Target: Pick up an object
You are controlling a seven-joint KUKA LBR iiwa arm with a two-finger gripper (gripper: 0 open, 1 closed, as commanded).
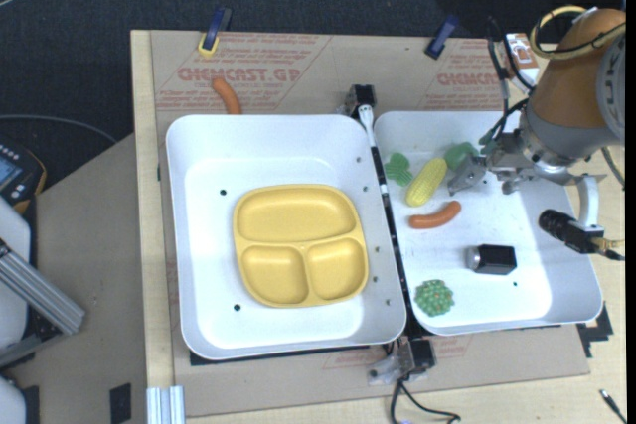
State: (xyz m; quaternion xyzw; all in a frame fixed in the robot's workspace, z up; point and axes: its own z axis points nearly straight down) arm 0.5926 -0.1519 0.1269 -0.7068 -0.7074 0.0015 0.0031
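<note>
Camera view: my gripper (475,176) sits low in the right bin (556,298), right beside the corn (427,180) and a green piece (458,155). Honestly can't tell what the fingers are doing, too much clutter there. The sausage (435,215) lies just below the corn, the black block (492,259) and pea ball (433,297) further down. I'd go for the corn: center over it, drop straight, avoid nudging the sausage. The yellow tray (298,243) fills the left bin (199,174).

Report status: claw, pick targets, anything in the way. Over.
Claw low over right bin, beside corn cob. Nothing seen in its grasp. Hot dog, black block, green pea cluster loose nearby.
</note>
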